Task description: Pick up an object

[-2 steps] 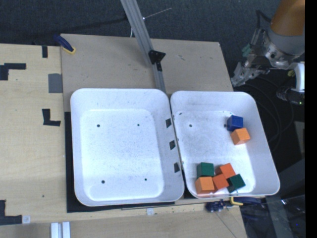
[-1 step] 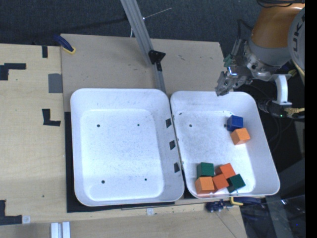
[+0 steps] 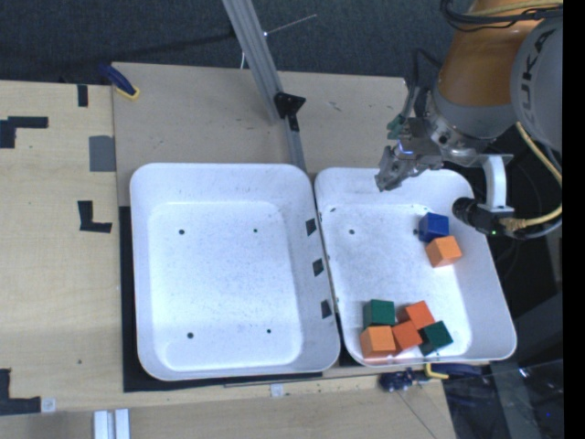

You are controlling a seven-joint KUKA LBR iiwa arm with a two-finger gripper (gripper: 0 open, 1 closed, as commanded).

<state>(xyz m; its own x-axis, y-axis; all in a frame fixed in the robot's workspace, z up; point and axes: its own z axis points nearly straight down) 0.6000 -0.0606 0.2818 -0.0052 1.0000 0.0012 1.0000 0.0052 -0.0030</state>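
My gripper hangs over the far rim of the right bin, with nothing visible between its fingers. A blue block and an orange block lie in the right bin's far right part, below and right of the gripper. Near the bin's front edge sits a cluster: a green block, an orange block, another orange block, a third orange block and a dark green block.
The left bin lies beside the right one. A slanted metal pole rises behind the bins. The arm's orange band and cables fill the upper right. Black tape marks dot the bench at left.
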